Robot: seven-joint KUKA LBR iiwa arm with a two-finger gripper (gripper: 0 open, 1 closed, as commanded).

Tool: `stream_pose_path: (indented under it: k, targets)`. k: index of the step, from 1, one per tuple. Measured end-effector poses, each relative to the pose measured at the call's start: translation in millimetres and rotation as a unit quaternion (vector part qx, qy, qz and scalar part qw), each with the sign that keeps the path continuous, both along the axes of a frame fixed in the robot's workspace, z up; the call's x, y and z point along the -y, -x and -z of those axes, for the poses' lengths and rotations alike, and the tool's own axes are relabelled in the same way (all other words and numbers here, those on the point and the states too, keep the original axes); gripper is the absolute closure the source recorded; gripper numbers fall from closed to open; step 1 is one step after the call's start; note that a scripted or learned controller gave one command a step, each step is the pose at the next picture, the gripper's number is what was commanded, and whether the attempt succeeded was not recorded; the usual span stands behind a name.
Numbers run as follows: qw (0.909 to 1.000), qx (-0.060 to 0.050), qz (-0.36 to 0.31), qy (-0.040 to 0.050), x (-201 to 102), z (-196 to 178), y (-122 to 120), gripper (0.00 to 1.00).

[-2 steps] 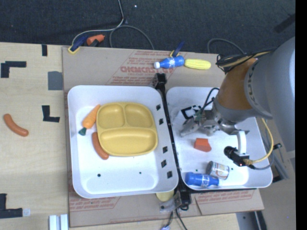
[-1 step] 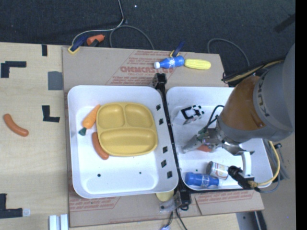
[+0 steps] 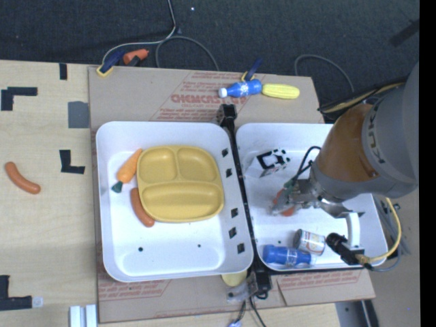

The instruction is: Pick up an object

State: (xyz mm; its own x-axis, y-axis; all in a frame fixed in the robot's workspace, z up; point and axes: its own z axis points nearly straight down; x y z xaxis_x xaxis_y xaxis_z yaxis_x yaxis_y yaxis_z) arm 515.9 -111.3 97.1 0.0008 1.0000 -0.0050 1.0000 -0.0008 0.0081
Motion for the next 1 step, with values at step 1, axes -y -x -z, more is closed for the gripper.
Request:
stream_pose_path:
  k: [1]
  targets:
    - [1.0000, 0.000, -0.005, -0.0028, -59.9, -92.4, -44.6, 1.00]
